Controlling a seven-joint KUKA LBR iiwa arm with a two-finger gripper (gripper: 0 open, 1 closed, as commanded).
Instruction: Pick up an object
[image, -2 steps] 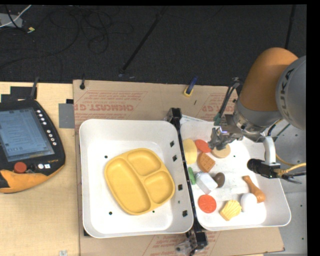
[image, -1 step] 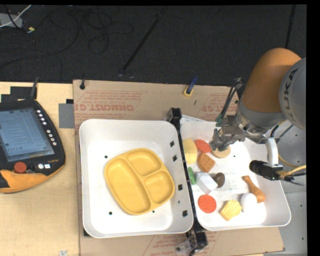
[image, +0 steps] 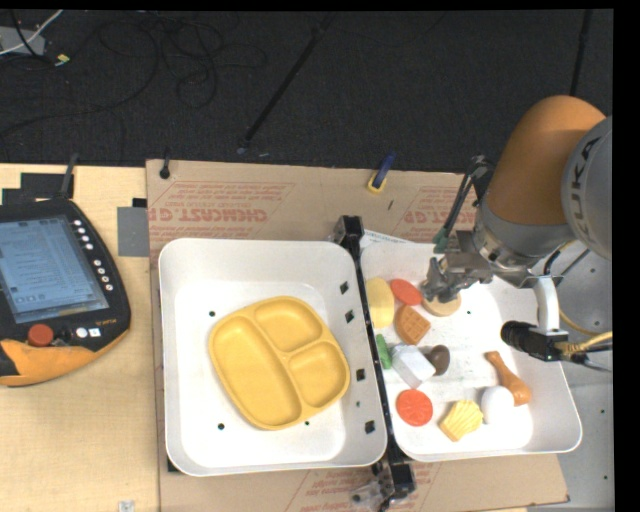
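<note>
Left bin (image: 190, 270): shallow, white; holds one yellow divided tray (image: 277, 358) with three compartments, lying flat near the bin's middle, turned at an angle to the walls.

Right bin (image: 560, 420): shallow, white, set just beside the left bin, with black clips along the shared edge. Contents, toy food pieces:
- pale yellow rounded piece (image: 379, 300), far left corner region, against the left wall;
- red-orange piece (image: 405, 292), just right of the pale yellow one;
- tan waffle-like piece (image: 411, 324), nearer than those two;
- white block (image: 411, 364) with a green item (image: 383, 352) at its left, near the left wall;
- dark brown mushroom-like piece (image: 437, 357), touching or just beside the white block;
- red disc (image: 414, 407), near left area;
- yellow ridged piece (image: 461, 419), right of the red disc;
- white egg-like piece (image: 496, 402), just right of the yellow ridged piece;
- orange-brown drumstick-like piece (image: 507, 376), tilted, just beyond the egg.

Arm: grey with an orange section, entering from the right. Gripper (image: 441, 296) lowered into the far part of the right bin, over a pale round piece (image: 443, 305), just right of the red-orange piece. Whether it is released, clenched or grasping: cannot tell.

Bench: cardboard sheet (image: 260, 205) under both bins; handheld control pendant (image: 55, 290) with screen at the far left.
</note>
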